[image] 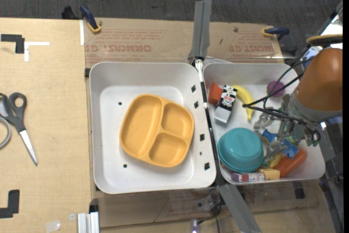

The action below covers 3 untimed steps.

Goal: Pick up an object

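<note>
- Near edge of the right bin (311, 174): a flat purple-and-white packet (253, 176) lies at 6 o'clock, partly tucked under the teal bowl (241, 149).
- An orange-red item (294, 162) and a blue piece (271, 135) lie at about 4 o'clock, half covered by the gripper (281, 136), so their shapes are hard to make out.
- The gripper hangs low over this clutter, amid cables; whether its jaws are open, or grip anything, cannot be told.
- The arm's orange band (324, 79) is cut off at the frame's right side.
- Farther back, a yellow banana (245, 99), a black-and-white toy (225, 102) and a purple object (276, 87) lie toward 12 o'clock.
- The left bin (103, 133) holds a yellow divided plate (157, 130).
- Scissors (20, 125) lie on the bench at 9 o'clock.
</note>
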### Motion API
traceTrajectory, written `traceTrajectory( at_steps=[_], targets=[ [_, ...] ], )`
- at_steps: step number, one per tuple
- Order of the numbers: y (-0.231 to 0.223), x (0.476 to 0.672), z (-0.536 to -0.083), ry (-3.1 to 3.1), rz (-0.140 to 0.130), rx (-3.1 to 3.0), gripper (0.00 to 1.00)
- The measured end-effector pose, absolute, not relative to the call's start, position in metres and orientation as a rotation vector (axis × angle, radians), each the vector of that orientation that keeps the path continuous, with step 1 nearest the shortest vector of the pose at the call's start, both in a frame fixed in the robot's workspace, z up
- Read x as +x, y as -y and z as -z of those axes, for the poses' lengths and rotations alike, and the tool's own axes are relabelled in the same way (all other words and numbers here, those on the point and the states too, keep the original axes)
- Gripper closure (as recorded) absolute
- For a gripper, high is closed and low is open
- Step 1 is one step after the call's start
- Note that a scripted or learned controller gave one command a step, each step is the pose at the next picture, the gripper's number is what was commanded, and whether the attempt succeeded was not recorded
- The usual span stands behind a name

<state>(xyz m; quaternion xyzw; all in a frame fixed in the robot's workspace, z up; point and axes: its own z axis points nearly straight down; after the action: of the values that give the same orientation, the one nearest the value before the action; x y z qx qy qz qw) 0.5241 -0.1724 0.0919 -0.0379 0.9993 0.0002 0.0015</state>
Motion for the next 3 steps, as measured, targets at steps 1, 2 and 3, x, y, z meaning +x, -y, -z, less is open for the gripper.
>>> traceTrajectory(
  at_steps=[1,2,3],
  targets=[
    [0.131,0.588,-0.093,-3.137,0.004,-0.050,0.00],
    [0.102,0.507,-0.100,-3.100,0.015,-0.091,0.00],
    [0.119,0.572,-0.115,-3.130,0.002,0.193,0.00]
  ],
)
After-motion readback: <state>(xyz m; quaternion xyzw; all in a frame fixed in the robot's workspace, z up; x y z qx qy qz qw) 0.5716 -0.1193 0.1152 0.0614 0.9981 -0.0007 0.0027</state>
